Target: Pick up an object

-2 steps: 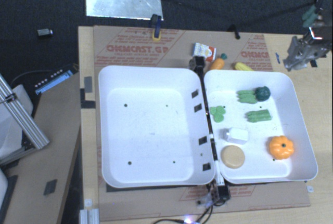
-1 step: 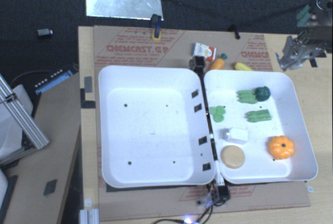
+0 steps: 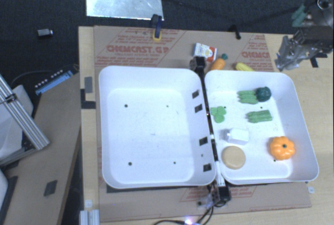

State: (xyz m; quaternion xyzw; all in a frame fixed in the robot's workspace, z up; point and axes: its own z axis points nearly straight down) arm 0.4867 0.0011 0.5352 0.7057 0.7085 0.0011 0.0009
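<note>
Dark carpet surrounded the desk point(image 3: 130, 46); in the right bin point(image 3: 305, 130) the small pumpkin point(image 3: 282, 147) looked light, rigid, smooth, best pinched across its ribs.

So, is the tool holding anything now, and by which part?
Nothing is seen held: the tool sits outside the right bin, above its far corner, away from the objects.

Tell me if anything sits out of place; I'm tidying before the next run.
Yes. Three items lie outside the bins, on the board behind the right bin: a small carton, a carrot and a banana. The other items sit inside that bin.
</note>
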